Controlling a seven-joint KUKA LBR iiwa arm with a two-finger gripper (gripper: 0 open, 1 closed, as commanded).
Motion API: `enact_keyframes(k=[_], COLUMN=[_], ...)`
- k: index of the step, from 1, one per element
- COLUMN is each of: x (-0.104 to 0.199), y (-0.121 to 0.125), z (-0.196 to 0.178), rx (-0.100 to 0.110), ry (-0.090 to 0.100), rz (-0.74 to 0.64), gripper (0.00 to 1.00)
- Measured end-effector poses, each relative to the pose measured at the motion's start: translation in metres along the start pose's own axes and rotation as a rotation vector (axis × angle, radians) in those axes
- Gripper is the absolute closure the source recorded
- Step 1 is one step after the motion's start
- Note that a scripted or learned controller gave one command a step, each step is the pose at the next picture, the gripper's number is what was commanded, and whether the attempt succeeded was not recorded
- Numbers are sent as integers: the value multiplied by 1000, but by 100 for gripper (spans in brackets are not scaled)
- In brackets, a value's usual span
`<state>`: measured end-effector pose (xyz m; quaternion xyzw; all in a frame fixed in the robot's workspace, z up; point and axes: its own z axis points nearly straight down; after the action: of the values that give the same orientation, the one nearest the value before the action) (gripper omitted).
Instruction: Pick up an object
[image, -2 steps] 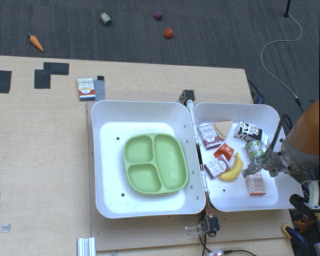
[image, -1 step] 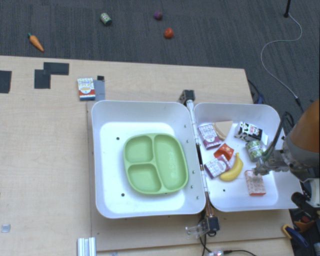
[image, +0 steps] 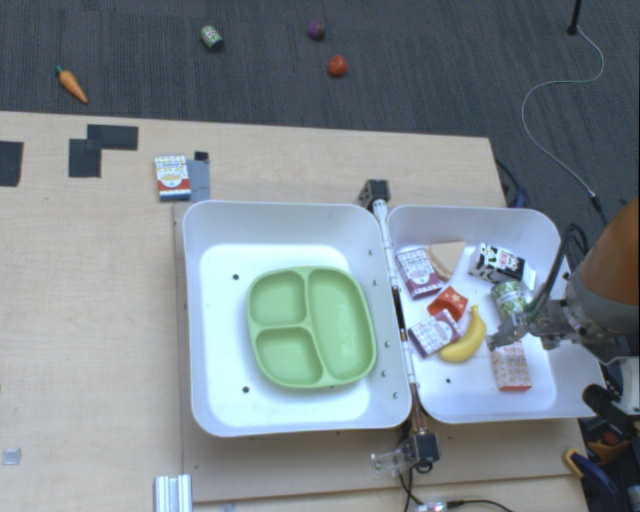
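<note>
The right bin (image: 545, 400) holds several small items. A yellow banana (image: 466, 340) lies near its middle, with a purple packet (image: 430, 336) and a red packet (image: 450, 302) beside it. A maroon packet (image: 415, 271) sits toward the divider, and a black-and-white carton (image: 498, 263) lies at the back. My gripper (image: 513, 328) reaches in from the right and hangs low between a green can (image: 509, 296) and a pink box (image: 511, 368). It partly covers the can's near side. Nothing shows as lifted off the bin floor.
The left bin (image: 215, 300) bears a green divided plate (image: 310, 327). A small red-and-white box (image: 173, 177) lies on the bench behind the bins. Small toys lie scattered on the carpet beyond. Cables run off the bench's right side.
</note>
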<state>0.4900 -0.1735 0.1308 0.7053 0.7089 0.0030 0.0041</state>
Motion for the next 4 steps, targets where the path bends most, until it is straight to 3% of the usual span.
enact_keyframes(k=[1, 2, 3, 4], x=[-7, -7, 144, 144], y=[-2, 0, -1, 1], z=[45, 33, -54, -65], rx=[4, -2, 6, 2], ry=[1, -1, 3, 3], rz=[4, 2, 0, -4], gripper=[0, 100, 100, 100])
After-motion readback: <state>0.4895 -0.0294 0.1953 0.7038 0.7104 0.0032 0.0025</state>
